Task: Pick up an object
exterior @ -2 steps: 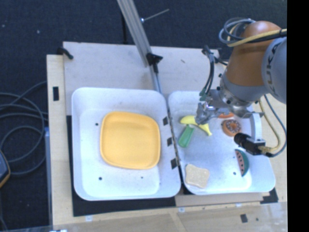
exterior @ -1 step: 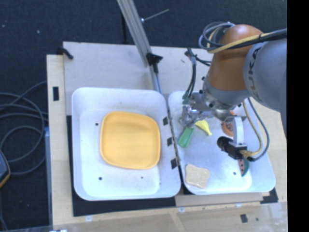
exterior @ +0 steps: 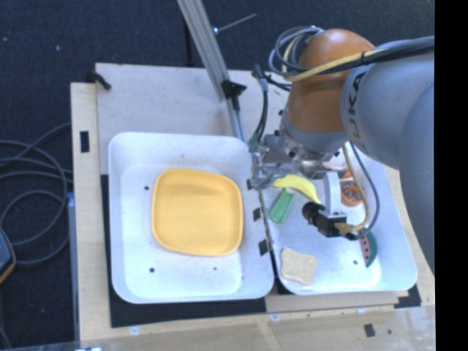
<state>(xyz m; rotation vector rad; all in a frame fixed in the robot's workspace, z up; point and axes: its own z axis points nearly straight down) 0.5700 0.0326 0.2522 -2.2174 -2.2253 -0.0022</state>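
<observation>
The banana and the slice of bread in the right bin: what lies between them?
In the camera view, a green block lies just below the banana; from there down to the slice of bread the white floor of the right bin is bare.

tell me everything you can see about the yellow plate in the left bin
The yellow square plate with rounded corners looks like smooth plastic, with a slightly raised rim and a shallow flat centre. It lies flat and upright, turned a little askew, near the middle of the left shallow white bin. It rests on the bin floor, clear of the walls. Nothing lies on it or touches it, and it looks clean and whole.
</observation>
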